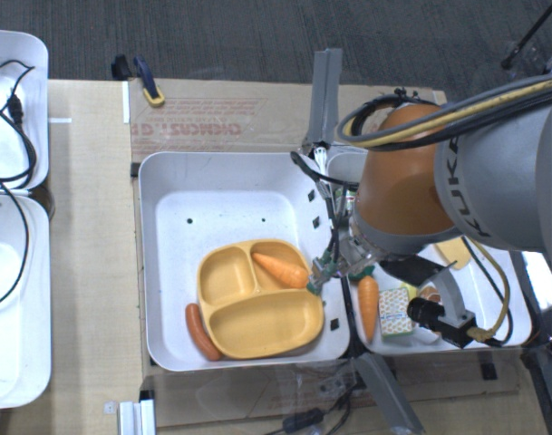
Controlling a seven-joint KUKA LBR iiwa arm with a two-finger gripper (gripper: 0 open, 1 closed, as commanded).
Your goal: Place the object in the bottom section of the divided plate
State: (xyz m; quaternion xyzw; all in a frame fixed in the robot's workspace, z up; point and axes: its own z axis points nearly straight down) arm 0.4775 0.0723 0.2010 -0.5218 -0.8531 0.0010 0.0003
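Across the left bin (167,243), white floor lies bare over the upper half; open room there. Yellow divided plate (257,308) sits in the lower part, its near edge close to the bin's front wall. Plate's large bottom section shows bare yellow. Upper right section holds a carrot (280,268), lying aslant, tip toward the plate's centre ridge. Upper left section bare.

Sausage (201,332) lies on the bin floor, touching or just beside the plate's lower left rim, in the narrow gap between plate and bin wall.

Arm (439,188) comes in from the right, bulk over the divide between the two bins. Claw (334,265) hangs at the plate's right rim, near the carrot's thick end. Cannot tell how the claw stands; cables and wrist crowd it, nothing seen gripped.

Right bin (520,329): a second carrot (369,306) stands lengthwise just inside its left wall, a small printed box (395,314) just beside it. Tight quarters there, arm overhead.

Surface (94,243) of pale wood shows left of the bin.
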